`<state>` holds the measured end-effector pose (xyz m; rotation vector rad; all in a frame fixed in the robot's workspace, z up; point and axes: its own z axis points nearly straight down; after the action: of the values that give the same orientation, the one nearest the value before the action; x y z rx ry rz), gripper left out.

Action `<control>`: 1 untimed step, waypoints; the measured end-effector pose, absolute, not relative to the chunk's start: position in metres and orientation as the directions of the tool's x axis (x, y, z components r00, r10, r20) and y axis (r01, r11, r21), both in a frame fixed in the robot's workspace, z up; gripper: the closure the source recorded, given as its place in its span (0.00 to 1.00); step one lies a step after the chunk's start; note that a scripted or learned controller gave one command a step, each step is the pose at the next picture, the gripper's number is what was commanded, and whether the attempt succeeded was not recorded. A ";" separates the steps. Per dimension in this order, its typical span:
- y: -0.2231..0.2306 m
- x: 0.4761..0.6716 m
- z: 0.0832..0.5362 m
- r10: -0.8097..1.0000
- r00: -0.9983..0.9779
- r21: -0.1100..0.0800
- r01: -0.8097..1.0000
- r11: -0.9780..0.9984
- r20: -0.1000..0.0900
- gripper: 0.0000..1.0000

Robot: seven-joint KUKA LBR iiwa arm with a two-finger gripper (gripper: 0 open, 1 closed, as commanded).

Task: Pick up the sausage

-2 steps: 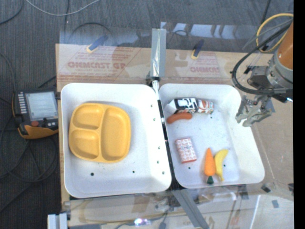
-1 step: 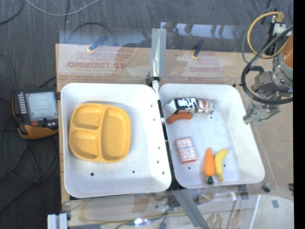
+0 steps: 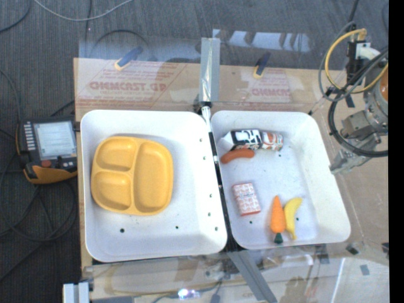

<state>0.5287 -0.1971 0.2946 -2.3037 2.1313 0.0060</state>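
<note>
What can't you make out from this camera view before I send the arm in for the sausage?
- Gripper: the arm is cut off by the right edge, so the state of the jaws cannot be told.
- Sausage: its upper edge meets the black-and-white packet; touching or tucked under, unclear.
- Packet and small red box: print too small to read.
- Carrot and banana: touching or just beside, unclear.

Robot arm (image 3: 369,115), right edge of view: grey metal housing with an orange band at its outer margin. A yellow cable (image 3: 344,43) loops above it; black cables (image 3: 353,137) coil around the lower grey section.
</note>
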 end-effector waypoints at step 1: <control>-0.152 0.548 0.258 -0.997 0.076 0.000 -0.997 -0.076 -0.007 1.00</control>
<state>0.5482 -0.1521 0.2580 -2.3005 2.1318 0.0081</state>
